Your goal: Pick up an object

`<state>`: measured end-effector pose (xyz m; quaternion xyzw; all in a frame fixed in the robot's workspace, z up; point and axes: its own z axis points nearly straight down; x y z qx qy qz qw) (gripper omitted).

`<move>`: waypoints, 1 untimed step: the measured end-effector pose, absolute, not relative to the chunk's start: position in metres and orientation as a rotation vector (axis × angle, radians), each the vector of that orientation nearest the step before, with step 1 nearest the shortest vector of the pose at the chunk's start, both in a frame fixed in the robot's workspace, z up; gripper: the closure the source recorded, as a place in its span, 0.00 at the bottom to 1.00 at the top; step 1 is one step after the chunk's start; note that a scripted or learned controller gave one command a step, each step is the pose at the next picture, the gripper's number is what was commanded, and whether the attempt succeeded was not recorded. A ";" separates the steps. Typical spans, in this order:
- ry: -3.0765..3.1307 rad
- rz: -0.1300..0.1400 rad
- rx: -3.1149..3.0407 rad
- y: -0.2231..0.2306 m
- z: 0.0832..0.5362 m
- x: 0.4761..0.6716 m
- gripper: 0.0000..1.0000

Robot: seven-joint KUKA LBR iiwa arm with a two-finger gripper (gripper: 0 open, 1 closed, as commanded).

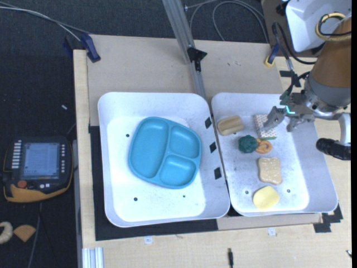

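Grey fingers (283, 119) stand apart above the right bin (312, 166), clamping nothing, just beside the checkered block (264, 126), the teal ball (248, 144) lying near.

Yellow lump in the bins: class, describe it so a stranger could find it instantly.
Find the right bin, the one holding small items. The yellow lump lies nearest its front edge, just below the tan toast-shaped piece. It alone is bright yellow and smooth.

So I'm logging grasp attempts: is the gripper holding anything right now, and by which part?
Nothing is held. The gripper hangs open above the right bin, beside the checkered block, with no object between its fingers.
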<state>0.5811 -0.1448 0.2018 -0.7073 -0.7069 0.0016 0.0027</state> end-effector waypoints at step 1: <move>-2.221 0.000 -2.220 -0.145 0.204 0.583 0.00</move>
